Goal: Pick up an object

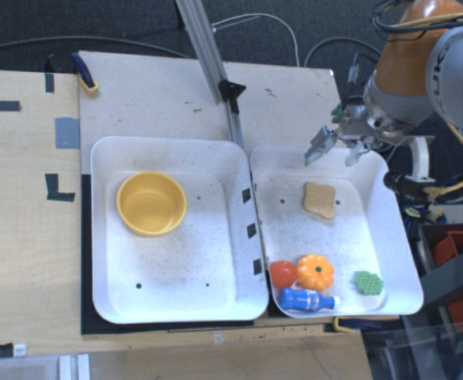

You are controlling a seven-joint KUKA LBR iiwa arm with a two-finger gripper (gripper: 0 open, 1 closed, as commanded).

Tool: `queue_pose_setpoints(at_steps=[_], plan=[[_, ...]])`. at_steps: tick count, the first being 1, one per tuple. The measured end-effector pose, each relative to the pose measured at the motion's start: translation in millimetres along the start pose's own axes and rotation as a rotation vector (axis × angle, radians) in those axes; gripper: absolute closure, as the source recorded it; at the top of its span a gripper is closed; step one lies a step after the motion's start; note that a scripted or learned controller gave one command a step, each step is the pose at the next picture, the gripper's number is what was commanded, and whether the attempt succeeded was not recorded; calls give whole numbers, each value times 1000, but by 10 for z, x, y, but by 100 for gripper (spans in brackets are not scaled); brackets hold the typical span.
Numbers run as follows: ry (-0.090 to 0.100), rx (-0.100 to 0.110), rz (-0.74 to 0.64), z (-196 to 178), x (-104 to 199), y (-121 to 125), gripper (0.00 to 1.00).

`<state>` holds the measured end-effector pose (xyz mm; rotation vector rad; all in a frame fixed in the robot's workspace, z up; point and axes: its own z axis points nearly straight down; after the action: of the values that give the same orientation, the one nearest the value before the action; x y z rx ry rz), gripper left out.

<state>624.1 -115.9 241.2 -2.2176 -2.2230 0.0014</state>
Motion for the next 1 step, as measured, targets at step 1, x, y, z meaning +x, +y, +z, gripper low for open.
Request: queue_pose_setpoints(at_steps=[1], plan=[[0,0,0,0,0,0,0]])
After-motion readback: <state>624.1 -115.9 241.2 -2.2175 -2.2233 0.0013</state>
